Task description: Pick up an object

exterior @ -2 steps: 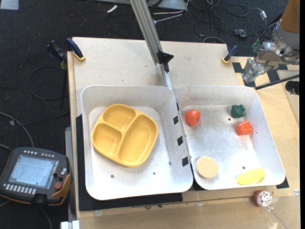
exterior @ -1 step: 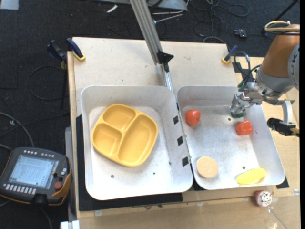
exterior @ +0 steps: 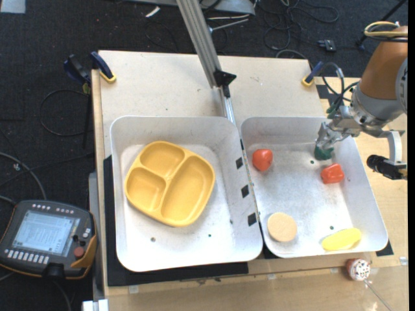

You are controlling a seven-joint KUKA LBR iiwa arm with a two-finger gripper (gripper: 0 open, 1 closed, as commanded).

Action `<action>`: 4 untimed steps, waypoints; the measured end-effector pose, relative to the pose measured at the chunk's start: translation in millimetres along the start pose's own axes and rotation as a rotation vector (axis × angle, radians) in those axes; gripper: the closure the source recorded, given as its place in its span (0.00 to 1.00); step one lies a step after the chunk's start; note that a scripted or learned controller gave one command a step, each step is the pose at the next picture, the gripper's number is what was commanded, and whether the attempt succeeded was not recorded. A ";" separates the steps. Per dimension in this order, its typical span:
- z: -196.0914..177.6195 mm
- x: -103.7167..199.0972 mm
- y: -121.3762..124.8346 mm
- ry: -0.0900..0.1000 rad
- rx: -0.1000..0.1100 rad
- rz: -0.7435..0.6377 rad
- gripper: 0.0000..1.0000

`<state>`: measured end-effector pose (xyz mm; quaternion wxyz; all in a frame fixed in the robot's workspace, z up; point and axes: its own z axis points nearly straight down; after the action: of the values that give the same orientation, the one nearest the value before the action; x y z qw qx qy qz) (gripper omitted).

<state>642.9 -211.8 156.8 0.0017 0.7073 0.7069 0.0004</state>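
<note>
Pendant (exterior: 47, 237) screen lit (text unreadable)

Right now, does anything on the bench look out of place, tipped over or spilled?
One thing: a small round red-and-white object lies on the bare bench just outside the right bin, past its near corner, while the other small items lie inside that bin. The yellow divided plate lies flat in the left bin. Nothing looks spilled or broken.

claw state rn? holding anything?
Claw: down in the right bin at a green object; open or closed cannot be told, and no grasp is confirmed.
</note>
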 end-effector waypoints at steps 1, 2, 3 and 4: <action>-27.1 26.0 -33.3 0.002 0.002 -0.001 1.00; 37.7 15.5 -126.2 0.004 0.014 0.004 1.00; 61.9 72.1 -51.9 0.002 -0.002 -0.010 1.00; 59.7 29.0 -55.2 0.000 0.001 0.003 1.00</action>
<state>587.9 -182.9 96.8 0.0015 0.7083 0.7059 -0.0002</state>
